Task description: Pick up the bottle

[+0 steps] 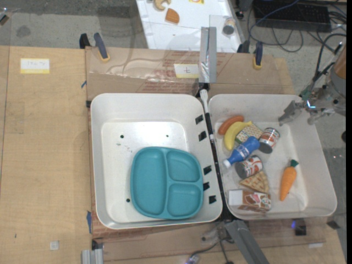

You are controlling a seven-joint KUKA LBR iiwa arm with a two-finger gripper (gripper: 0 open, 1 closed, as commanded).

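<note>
The blue bottle [243,150] with a white cap lies on its side in the middle of the right bin [313,147], cap toward the lower left. It rests among a banana [233,132], a small printed box [251,131] and two cans [268,139]. My gripper [300,116] hovers over the bin's upper right corner, well to the right of the bottle and higher. Its fingers [286,114] are spread open with nothing between them.
A carrot [287,181], a pizza slice [255,182], a sausage [230,124] and a flat packet [250,200] also lie in the right bin. A teal divided plate [166,183] sits in the left bin [104,147]. Cables hang at the far right.
</note>
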